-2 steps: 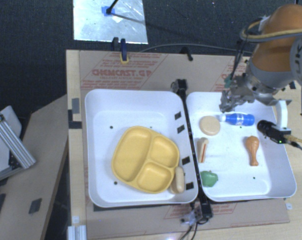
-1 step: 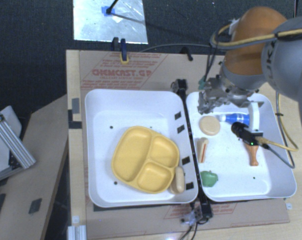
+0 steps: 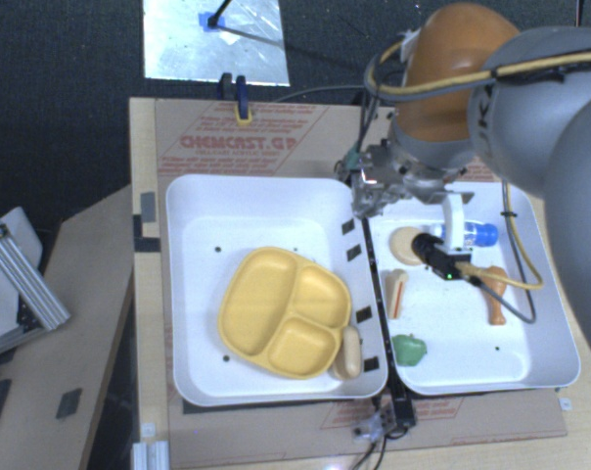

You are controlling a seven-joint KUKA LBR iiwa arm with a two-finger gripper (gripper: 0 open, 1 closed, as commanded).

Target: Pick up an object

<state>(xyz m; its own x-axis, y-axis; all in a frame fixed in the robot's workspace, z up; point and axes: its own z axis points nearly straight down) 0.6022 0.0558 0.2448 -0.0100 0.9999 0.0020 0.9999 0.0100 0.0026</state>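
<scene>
**Approach stage: nothing is picked up yet, and the objects lie loose in the bins.**

The nearest candidate is the round tan disc (image 3: 405,246) at the left side of the right bin (image 3: 462,346). An orange stick (image 3: 397,293) and a green piece (image 3: 409,348) lie nearer the camera. The gripper (image 3: 372,196) hangs over the far end of the divider between the bins, wrist pointing down. You cannot tell whether it is open or closed. Your next move likely calls for centring over one object, then descending.
</scene>
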